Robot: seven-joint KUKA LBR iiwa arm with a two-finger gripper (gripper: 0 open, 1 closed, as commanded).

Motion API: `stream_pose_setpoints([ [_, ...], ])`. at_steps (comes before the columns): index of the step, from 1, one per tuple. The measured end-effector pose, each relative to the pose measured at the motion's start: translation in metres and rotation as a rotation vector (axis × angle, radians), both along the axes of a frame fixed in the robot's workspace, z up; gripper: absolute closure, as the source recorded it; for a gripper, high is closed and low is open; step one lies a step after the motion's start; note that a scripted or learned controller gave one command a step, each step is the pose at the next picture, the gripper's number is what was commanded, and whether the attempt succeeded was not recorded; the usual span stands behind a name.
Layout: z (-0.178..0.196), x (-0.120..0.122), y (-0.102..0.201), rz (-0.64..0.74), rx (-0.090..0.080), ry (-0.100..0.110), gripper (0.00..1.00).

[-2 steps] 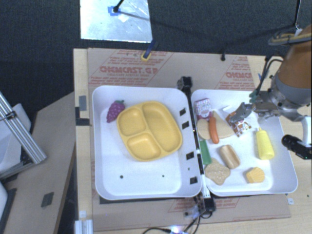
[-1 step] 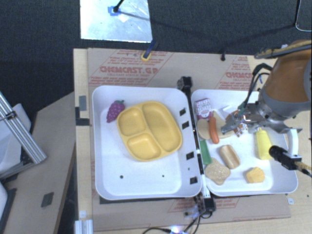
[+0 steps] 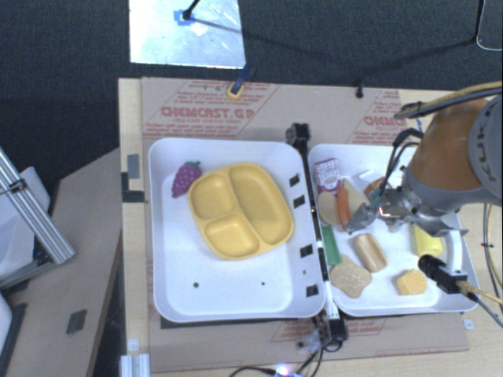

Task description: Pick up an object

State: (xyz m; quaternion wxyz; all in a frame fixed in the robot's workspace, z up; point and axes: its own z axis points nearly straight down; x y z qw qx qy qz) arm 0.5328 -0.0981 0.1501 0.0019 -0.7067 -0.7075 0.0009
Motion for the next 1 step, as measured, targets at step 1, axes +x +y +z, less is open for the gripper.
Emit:
stream_pose_setpoints([
  [1, -0.0600, 0.0063, 0.0027, 0.000, 0.000, -0.002, 0.00],
])
